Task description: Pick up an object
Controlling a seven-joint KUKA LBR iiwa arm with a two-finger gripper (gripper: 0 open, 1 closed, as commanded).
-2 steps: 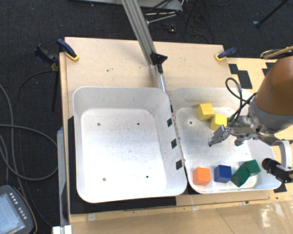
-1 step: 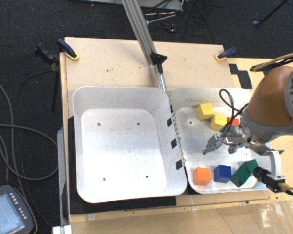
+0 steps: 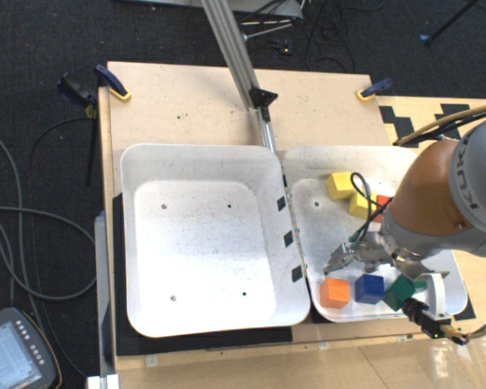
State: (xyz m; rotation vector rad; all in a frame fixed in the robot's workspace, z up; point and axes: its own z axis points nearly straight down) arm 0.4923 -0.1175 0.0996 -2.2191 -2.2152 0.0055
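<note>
My gripper (image 3: 350, 257) hangs low over the right bin (image 3: 314, 217), near its front half. The grey arm with its orange band (image 3: 425, 197) covers much of that bin's right side. Just in front of the gripper lie an orange cube (image 3: 334, 292), a blue cube (image 3: 370, 288) and a green block (image 3: 402, 290) in a row by the bin's front rim. Behind the gripper sit two yellow blocks (image 3: 340, 185) (image 3: 359, 207), and a small red piece (image 3: 382, 202) shows at the arm's edge. I see nothing lifted off the bin floor.
The left bin (image 3: 146, 168) is beside the right one, divided by a shared rim. A metal pole (image 3: 235, 55) slants down from the back to that rim. Clamps (image 3: 113, 83) (image 3: 374, 89) hold the board's far corners. Cables lie on the floor at left.
</note>
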